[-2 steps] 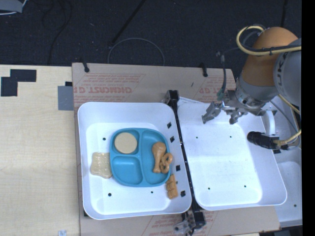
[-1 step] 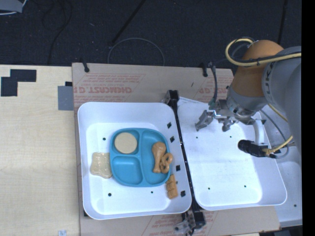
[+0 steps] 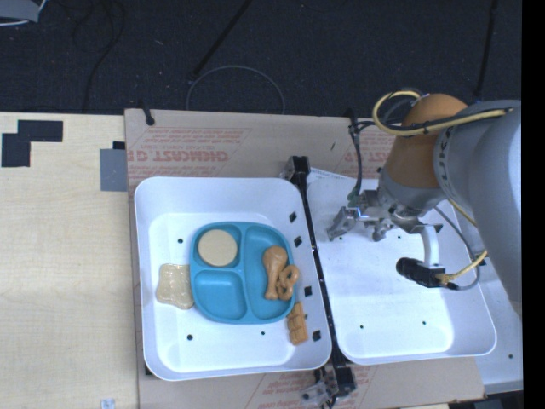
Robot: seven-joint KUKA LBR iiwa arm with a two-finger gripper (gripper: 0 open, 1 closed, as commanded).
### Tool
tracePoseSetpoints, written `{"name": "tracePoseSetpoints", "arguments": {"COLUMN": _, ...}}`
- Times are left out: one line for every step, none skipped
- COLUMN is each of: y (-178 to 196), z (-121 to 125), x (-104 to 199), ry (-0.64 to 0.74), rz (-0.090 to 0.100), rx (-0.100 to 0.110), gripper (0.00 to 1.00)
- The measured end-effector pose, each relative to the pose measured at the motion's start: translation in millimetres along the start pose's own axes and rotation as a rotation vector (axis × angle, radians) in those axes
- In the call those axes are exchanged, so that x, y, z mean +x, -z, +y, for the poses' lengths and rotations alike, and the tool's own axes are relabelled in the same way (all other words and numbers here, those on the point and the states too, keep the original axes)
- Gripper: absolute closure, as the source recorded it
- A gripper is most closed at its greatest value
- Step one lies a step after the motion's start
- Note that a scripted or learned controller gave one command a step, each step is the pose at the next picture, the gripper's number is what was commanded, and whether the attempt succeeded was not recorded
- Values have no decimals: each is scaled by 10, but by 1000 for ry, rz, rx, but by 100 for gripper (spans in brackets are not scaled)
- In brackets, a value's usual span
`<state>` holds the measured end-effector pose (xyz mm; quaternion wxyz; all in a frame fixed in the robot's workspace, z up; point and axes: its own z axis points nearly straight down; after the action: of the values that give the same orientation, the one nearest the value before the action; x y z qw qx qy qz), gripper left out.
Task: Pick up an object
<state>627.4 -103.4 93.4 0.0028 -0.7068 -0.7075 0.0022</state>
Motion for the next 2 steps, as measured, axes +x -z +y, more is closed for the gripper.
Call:
{"name": "tracePoseSetpoints", "arguments": {"y": 131, "z": 8, "x": -9, "ry": -2, "rz": 0, "rx": -3, "gripper": 100}}
{"name": "tracePoseSetpoints", "arguments": {"y": 568, "z": 21, "x": -73, "ry": -5, "rz": -1, "rx": -8, "gripper": 100}}
